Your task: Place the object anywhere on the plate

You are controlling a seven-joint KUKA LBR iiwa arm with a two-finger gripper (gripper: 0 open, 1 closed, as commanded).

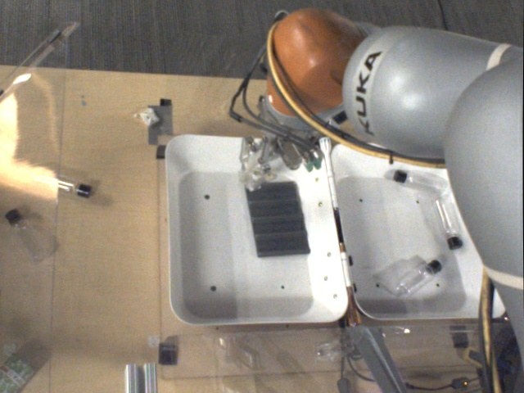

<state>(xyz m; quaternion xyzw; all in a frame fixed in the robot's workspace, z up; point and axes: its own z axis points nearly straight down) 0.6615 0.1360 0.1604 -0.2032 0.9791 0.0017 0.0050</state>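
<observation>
"KUKA" in black capitals, on the grey arm (409, 88) casing (running upward), no other legible text

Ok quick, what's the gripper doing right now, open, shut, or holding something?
Gripper: cannot be told. It sits over the far end of the left bin, right at the top edge of the dark plate.

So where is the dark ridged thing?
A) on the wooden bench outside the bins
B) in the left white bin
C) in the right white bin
B: the dark ridged slab lies on the floor of the left bin, just below the robot's hand.
</observation>
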